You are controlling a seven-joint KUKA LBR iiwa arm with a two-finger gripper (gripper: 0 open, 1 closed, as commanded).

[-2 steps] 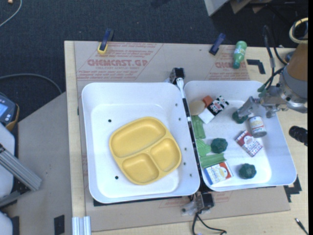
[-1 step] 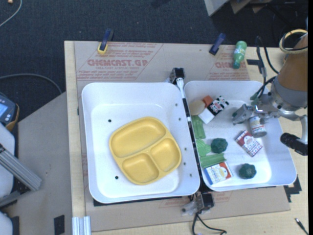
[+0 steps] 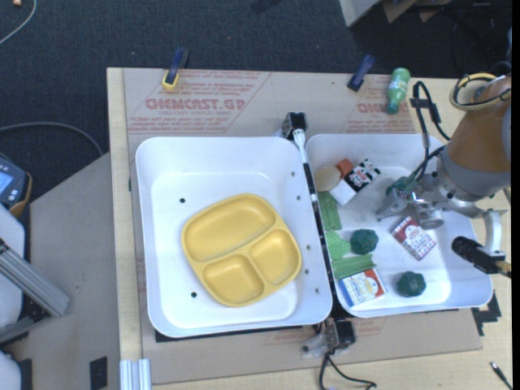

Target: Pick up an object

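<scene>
White plastic forms the two shallow bins seen from the camera above the tabletop [image 3: 244, 96], which is covered by a brown sheet printed with red lettering. The left bin [image 3: 162, 169] is occupied by a yellow three-compartment plastic tray [image 3: 241, 249] lying flat and slightly turned. The right bin [image 3: 463, 295] is crowded with small things: a black-and-white and orange toy piece [image 3: 357, 174] near the far side, a long green strip [image 3: 331, 218] laid along the wall shared with the left bin, a dark green round lump [image 3: 363, 240] beside it, a flat green packet [image 3: 351, 264] just in front of that, a white carton with red and blue print [image 3: 361, 286] at the near edge, a second dark green lump [image 3: 411, 283] near the carton, and a red-and-white patterned packet [image 3: 414, 238] toward the right. The grey arm with its orange band [image 3: 481, 140] is reached in from the right, and the metal gripper [image 3: 404, 201] is held low over the right bin, just beside the patterned packet. Whether the jaws are wide or narrow cannot be told, and nothing is seen held between them. A green bottle [image 3: 397, 89] is laid on the tabletop behind the right bin, and blue clamps [image 3: 174, 68] are fixed along the far edge.
</scene>
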